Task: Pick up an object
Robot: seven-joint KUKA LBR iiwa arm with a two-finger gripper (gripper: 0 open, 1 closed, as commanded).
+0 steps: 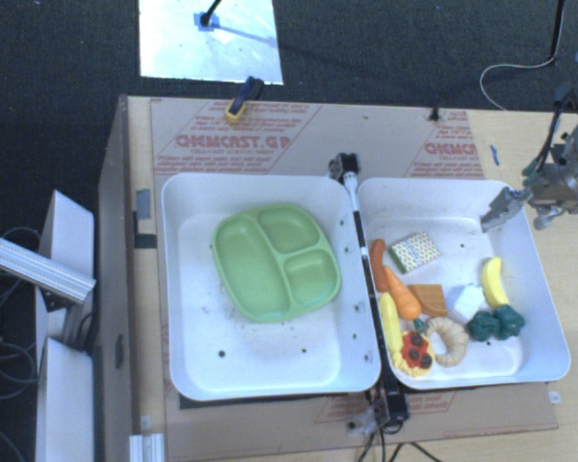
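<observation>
Camera view, looking down on the desk — two white bins side by side.

Left bin: one green divided plate, lying flat, roughly central.

Right bin: a cluster of toy food in its near-left part. Items: orange carrot along the left wall; yellow corn just nearer; patterned block toward the far side; brown square piece; white piece; yellow banana; dark green broccoli; pale ring-shaped piece; small pizza slice at the near edge.

End effector: above the far-right corner of the right bin, nothing between its fingers; whether they are spread or pressed together I cannot tell at this size.

Step in hand, as judged: choosing and approaching a target. The banana is the nearest candidate and stands a little apart from its neighbours — a good choice. Descend straight over its middle, fingers across the narrow width, avoiding the broccoli and the white piece beside it.
</observation>
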